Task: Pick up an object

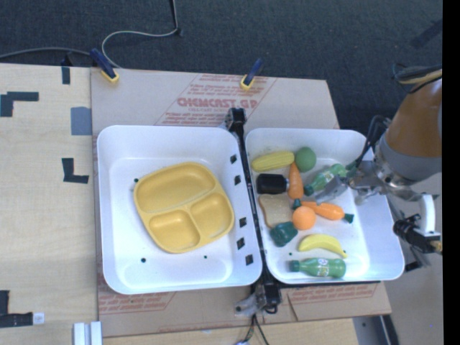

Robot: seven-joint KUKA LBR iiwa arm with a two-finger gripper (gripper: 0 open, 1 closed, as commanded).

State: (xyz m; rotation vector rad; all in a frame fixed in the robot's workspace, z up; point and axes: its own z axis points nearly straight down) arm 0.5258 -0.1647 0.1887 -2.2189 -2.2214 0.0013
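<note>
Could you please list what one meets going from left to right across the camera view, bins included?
Left bin → yellow tray → black block → green ball → right bin → gripper.

The tabletop [43, 214] is of pale wood and carries some dark tape marks [72, 169] on its left part. A brown cardboard sheet [287, 99] with red printed letters lies flat on it, held at the far edge by two blue and yellow clamps [105, 66]. On the cardboard stand two shallow white bins, touching side by side: the left bin [118, 192] and the right bin [374, 243]. Black clips [235, 117] join them along the common wall. A thin cable [136, 33] runs behind the tabletop, over the dark floor [287, 20].
</note>
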